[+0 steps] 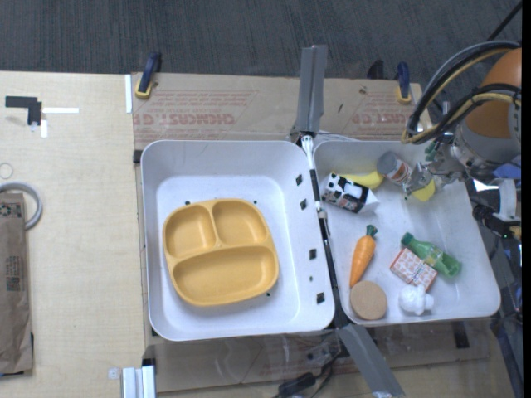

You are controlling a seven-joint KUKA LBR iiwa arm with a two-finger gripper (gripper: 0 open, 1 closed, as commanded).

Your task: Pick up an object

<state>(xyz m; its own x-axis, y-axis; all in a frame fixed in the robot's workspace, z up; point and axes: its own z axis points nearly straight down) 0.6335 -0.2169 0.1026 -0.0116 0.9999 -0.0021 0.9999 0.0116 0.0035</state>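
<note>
In the right bin (477,301), a round tan disc (369,300) lies at six o'clock, a carrot (362,256) above it. At one o'clock the tool (419,181) touches a yellow piece (426,191); its state cannot be told.

Two white bins on counter: left bin (158,247), right bin (477,297).

Left bin: one yellow divided plate (220,251), three compartments.

Right bin, one of each:
- carrot (362,258)
- green bottle (431,254)
- red-and-white packet (413,269)
- white lump (414,302)
- tan round disc (368,300)
- black-and-white carton (344,191)
- banana (367,177)
- small can (392,167)
- yellow piece (424,191), kind unclear

Beyond bins: two blue clamps, first clamp (149,73), second clamp (404,81); one brown paper bag (14,280).
</note>
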